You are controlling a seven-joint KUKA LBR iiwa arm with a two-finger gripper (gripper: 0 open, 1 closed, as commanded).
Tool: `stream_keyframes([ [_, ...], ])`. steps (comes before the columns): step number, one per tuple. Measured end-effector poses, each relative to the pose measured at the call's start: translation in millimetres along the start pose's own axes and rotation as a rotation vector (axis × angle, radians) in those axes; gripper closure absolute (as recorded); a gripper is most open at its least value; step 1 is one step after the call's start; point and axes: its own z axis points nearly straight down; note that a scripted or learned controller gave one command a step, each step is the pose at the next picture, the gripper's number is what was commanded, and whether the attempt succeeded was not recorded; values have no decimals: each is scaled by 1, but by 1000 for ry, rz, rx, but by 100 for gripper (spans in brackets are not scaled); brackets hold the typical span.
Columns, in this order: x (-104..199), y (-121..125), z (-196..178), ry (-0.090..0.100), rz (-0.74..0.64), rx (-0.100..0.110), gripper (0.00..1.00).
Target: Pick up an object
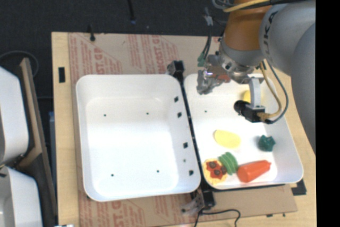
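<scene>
Lying nearest the camera in the right bin (287,138) are an orange carrot-shaped toy (253,170), a green ridged piece (229,162) touching it on its left, and a small orange piece with dark spots (213,168) against the bin's near left corner. Just beyond them rest a yellow oval object (227,139) and, well to its right, a small dark green object (266,142). Farther back, the gripper (205,84) hangs over the bin's far left corner, beside the divider; whether it is apart or together cannot be told. The left bin (87,114) sits alongside on the counter (122,53).
</scene>
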Motion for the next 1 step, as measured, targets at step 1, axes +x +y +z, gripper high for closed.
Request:
stream_keyframes([
  [1,46,-21,7,0,0,2,100],
])
